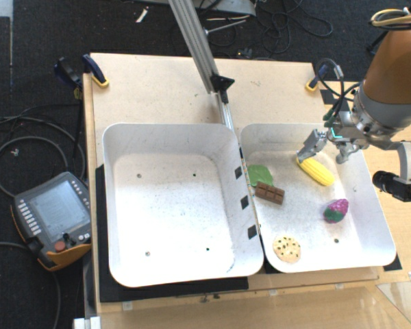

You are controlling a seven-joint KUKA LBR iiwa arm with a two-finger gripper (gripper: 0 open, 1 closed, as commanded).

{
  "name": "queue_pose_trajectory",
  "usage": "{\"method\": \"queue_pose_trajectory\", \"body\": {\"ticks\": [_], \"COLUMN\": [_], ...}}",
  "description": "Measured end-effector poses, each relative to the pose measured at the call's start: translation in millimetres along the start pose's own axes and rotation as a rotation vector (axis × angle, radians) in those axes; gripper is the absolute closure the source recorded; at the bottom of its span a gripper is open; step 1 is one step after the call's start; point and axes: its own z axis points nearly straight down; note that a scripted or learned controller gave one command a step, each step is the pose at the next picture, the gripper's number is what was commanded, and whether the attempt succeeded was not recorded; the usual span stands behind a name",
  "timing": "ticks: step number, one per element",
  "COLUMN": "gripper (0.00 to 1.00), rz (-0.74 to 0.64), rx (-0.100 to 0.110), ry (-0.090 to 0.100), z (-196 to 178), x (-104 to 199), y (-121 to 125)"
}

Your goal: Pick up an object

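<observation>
Gripper (327, 147) spread astride corn cob (316, 171) near right bin (370, 242) back edge, not pinching yet, prob. lining up grasp.

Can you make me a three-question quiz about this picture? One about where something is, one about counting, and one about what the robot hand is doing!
1. Where is the cookie?
A. Near the front edge of the right bin
B. In the left bin
C. On the floor

2. How many things lie in the right bin?
A. Two
B. Five
C. Eight

3. What is the gripper doing?
A. Holding the cookie high in the air
B. Sitting open right by the corn
C. Resting in the left bin

Answers:
1. A, the cookie lies at the near edge of the right bin.
2. B, there is a green piece, a chocolate bar, corn, a purple fruit and a cookie.
3. B, its two fingers are spread apart beside the corn's upper end, with nothing seen between them.
</observation>
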Motion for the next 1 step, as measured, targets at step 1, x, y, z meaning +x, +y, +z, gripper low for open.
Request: {"method": "queue_pose_trajectory", "body": {"ticks": [1], "gripper": [0.00], "rz": [0.002], "rx": [-0.004], "ry": [-0.001], "z": [-2.1], "x": [-0.2], "y": [0.7]}}
